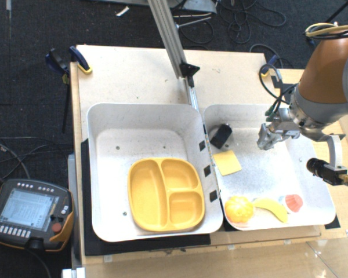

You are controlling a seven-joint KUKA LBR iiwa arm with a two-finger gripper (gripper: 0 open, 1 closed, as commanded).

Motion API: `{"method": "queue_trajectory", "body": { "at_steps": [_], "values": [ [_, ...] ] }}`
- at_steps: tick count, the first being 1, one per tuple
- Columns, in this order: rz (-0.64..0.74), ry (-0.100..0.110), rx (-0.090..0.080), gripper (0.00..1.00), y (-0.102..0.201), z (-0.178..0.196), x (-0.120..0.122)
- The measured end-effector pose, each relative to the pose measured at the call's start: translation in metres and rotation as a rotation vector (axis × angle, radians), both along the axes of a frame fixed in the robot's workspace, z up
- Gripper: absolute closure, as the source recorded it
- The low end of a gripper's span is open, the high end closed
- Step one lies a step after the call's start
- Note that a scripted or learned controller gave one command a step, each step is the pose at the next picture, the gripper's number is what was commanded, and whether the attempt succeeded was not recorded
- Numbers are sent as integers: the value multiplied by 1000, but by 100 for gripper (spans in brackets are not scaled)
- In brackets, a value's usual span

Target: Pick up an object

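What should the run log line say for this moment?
tool: above right bin, nothing held | nearest: black block, yellow square | pick: not done

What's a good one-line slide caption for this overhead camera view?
Grey arm's gripper hovers over right white bin near black block; yellow divided plate fills left bin.

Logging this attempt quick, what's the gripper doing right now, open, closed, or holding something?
Gripper: cannot be told from this view; it hangs over the right bin with nothing seen in it.

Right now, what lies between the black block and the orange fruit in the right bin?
In the camera view, the yellow square piece lies flat on the bin floor between the black block and the orange fruit.
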State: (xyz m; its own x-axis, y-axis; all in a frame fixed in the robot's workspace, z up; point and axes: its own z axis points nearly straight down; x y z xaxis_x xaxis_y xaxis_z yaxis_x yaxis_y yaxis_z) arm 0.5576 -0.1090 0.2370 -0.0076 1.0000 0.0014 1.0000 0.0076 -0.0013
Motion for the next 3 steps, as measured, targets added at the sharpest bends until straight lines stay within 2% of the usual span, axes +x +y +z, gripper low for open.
{"method": "queue_trajectory", "body": {
  "at_steps": [3],
  "values": [
    [1, 1, 1, 100, 165, -2, -22]
  ]
}}
